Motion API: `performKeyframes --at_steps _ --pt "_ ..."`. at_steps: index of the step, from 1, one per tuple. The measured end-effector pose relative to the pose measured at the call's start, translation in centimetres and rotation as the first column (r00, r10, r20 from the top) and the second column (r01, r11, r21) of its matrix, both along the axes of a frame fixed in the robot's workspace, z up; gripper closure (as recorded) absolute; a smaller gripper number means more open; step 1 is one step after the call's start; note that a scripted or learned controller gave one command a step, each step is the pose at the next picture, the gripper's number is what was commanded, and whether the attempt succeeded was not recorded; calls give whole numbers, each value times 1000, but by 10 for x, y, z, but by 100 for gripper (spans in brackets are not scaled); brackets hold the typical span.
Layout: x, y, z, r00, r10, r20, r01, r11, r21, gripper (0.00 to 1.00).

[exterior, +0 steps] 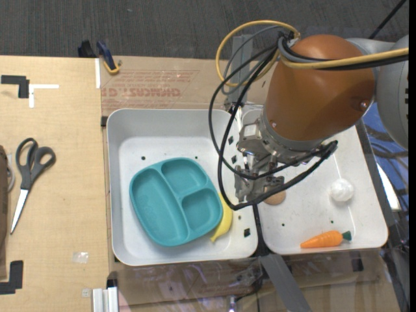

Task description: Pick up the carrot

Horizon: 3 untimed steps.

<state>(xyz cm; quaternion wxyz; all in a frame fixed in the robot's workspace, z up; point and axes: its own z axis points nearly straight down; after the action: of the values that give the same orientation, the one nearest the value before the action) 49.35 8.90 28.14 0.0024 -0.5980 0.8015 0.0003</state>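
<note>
An orange carrot (323, 240) with a small green top lies near the front edge of the right bin (367, 236). The gripper (252, 188) hangs at the left side of that bin, next to the divider between the bins, up and to the left of the carrot. The arm's big orange wrist band (318, 86) covers the gripper from above. A light brown egg-like object (275, 198) peeks out just right of the gripper.
A white ball (341, 190) rests in the right bin. The left bin (123, 135) holds a teal divided plate (175, 201) with a yellow banana (223, 223) at its right rim. Scissors (27, 171) lie on the bench at left. Black and yellow cables (224, 103) loop around the wrist.
</note>
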Motion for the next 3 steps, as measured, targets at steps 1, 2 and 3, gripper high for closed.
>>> performKeyframes --at_steps 1,2,3 --pt "-15 13 -24 989 -150 -3 150 989 -1 100" --pt "-13 14 -15 988 -153 -1 153 988 2 100" --pt "-15 -10 -53 797 -605 -3 605 797 -2 100"
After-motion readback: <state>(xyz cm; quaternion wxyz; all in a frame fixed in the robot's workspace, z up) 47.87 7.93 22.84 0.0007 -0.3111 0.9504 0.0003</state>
